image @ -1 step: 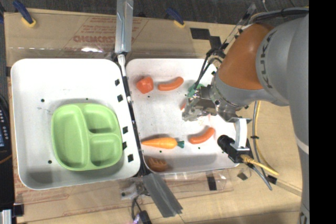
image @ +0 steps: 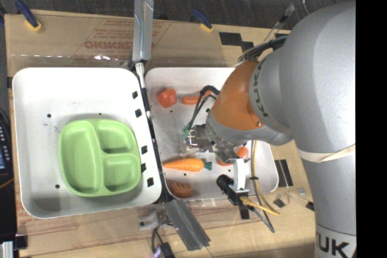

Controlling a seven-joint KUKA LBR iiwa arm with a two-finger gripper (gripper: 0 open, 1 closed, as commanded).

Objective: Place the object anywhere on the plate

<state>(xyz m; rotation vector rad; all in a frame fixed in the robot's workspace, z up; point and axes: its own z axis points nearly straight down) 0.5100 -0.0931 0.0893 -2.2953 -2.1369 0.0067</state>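
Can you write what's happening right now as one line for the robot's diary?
arm: over right bin | carrot: in right bin | plate: green, in left bin | task: not done

The grey arm [image: 314, 87] reaches in from the right, orange-banded wrist bent downward, gripper [image: 196, 139] hanging low.

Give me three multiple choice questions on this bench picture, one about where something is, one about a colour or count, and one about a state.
1. Where is the plate?
A. left bin
B. right bin
C. on the cardboard

2. What colour is the plate?
A. white
B. green
C. orange

3. How does the carrot lie?
A. on the plate
B. upright against a wall
C. flat on the floor of the right bin

Answers:
1 A, it sits in the left bin.
2 B, it is light green with three compartments.
3 C, it lies flat near the gripper.
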